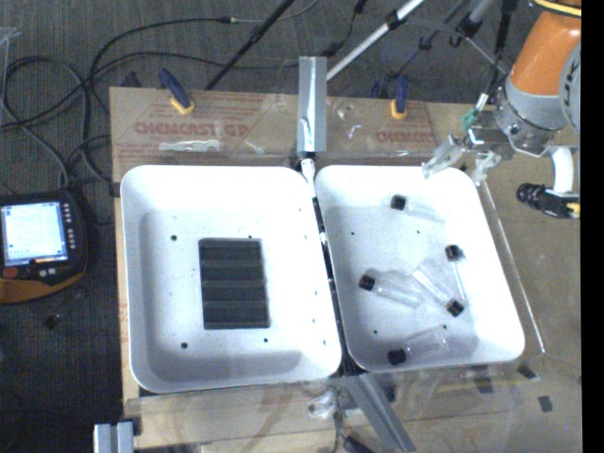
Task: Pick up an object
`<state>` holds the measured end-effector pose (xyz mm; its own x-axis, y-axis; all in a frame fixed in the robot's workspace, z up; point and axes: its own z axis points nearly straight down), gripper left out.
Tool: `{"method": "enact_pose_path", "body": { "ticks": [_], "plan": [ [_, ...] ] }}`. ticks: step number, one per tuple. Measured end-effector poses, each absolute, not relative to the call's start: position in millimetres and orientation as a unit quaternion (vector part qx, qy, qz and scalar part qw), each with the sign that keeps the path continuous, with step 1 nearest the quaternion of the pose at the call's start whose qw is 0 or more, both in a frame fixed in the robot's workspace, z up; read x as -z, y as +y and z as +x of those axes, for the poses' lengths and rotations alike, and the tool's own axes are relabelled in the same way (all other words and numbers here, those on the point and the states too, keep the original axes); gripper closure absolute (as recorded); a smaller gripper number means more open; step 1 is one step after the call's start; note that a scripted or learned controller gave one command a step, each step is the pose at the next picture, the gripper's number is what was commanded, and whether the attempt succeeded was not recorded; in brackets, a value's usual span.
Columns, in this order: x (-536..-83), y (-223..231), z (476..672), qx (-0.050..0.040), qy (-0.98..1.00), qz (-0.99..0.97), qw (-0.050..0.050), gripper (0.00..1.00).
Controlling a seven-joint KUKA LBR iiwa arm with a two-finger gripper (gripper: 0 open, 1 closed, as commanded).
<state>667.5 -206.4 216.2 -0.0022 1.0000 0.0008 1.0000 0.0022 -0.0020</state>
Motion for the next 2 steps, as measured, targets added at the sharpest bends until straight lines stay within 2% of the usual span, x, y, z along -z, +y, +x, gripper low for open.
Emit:
{"method": "enact_pose_path", "body": {
  "ticks": [1,2],
  "plan": [
    [-105.3,-184.8,653.2,-0.0016,-0.707,-0.707,-0.001,0.0],
    [-91.4,-210.6,604.9,0.0052,-0.717,-0.697,-0.004,0.0]
  ]
}}
